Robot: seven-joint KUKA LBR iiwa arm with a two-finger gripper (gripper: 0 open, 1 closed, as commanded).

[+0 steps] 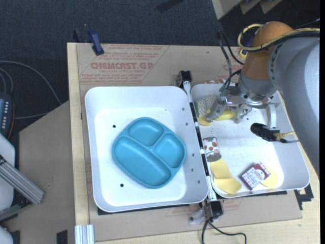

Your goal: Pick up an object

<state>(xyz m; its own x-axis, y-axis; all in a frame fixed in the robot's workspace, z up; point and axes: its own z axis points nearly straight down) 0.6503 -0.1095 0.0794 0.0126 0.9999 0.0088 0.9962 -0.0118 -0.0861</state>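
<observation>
My gripper (225, 109) is low in the far left part of the right bin (294, 161), right over a yellow banana-shaped object (213, 117) that lies against the bin's left wall. A patterned pale packet (205, 104) lies just behind that yellow object. Further forward along the left wall stands a small spotted can (210, 146), with a yellow wedge-shaped piece (224, 177) in front of it. A red-and-white packet (255, 176) rests at the front of the bin, partly on another yellow piece (273, 180).
The left bin (101, 105) holds a blue divided plate (148, 151). The ridge between the two bins (198, 136) runs close to the gripper's left. The grey arm (299, 70) covers the right bin's far right corner.
</observation>
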